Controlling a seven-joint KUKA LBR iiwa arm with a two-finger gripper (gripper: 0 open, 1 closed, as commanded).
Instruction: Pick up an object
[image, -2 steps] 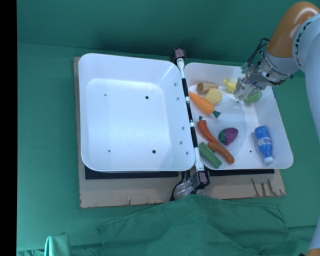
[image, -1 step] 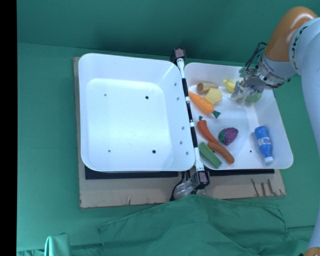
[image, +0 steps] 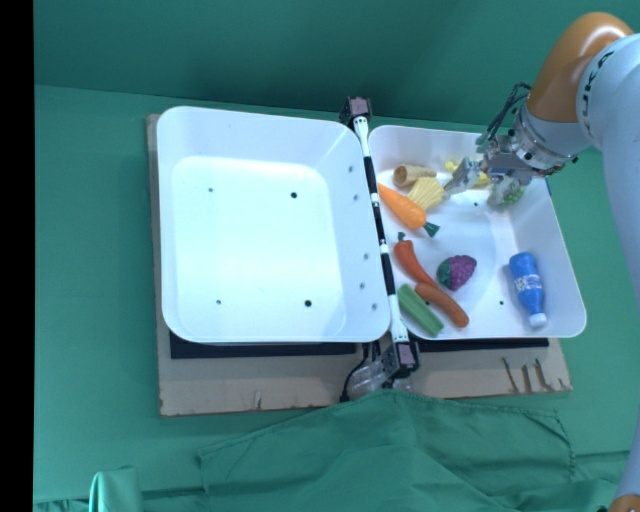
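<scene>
So we hover the gripper (image: 487, 183) over the right bin's (image: 560, 262) far corner; can't tell its state. Best drop straight, avoiding the wall.

We see two bins side by side; in the right bin (image: 560, 255) lie carrots (image: 405, 208), grapes (image: 456, 271) and a bottle (image: 526, 286).

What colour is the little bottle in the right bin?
Blue with a white cap, seen clearly in the camera view.
</scene>
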